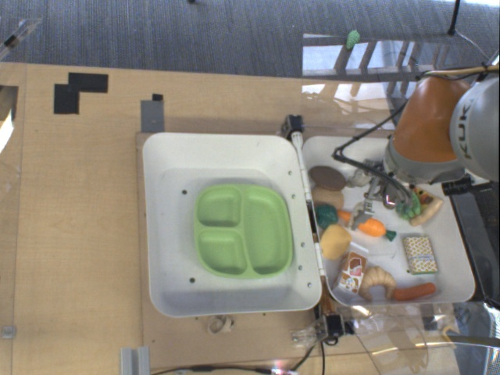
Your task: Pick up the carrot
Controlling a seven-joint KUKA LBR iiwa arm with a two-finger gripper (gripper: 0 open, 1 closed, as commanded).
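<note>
Sausage (414, 291), croissant (377, 277) and a small carton (353, 271) lie along the near edge of the right bin (461, 280), with a patterned box (420, 254) just beyond. Mid-bin, the carrot (373, 227) rests on the floor beside a yellow piece (335, 241). The gripper (367, 208) hangs just above the carrot; whether its fingers are parted or closed cannot be told. Farther back sits a brown piece (328, 178). The left bin (164, 209) carries a green divided plate (243, 230) on the desk (70, 233).
</note>
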